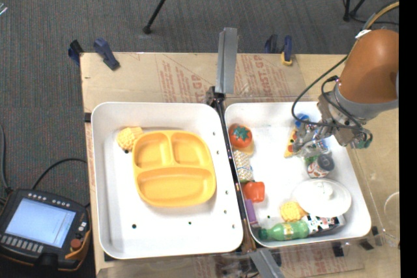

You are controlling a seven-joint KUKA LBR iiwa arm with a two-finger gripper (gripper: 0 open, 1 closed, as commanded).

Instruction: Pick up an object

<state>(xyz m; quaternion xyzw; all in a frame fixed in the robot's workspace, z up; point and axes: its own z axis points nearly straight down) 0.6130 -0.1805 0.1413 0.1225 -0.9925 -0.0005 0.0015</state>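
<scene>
green bottle (287, 230): front edge of right bin (273, 115), beside white lid (321, 196)
gripper (311, 142): low over right bin's far-right clutter; open or closed, can't tell
target: likely small round piece (319, 165) just beneath
tip: descend straight, centre it, avoid the lid

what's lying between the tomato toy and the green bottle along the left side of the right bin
In the camera view, between the tomato and the green bottle lie a pale patterned object and a red pepper toy.

Two white bins (104, 172), one yellow divided tray (174, 168), one green bottle (287, 230), and one white lid (321, 197).
</scene>
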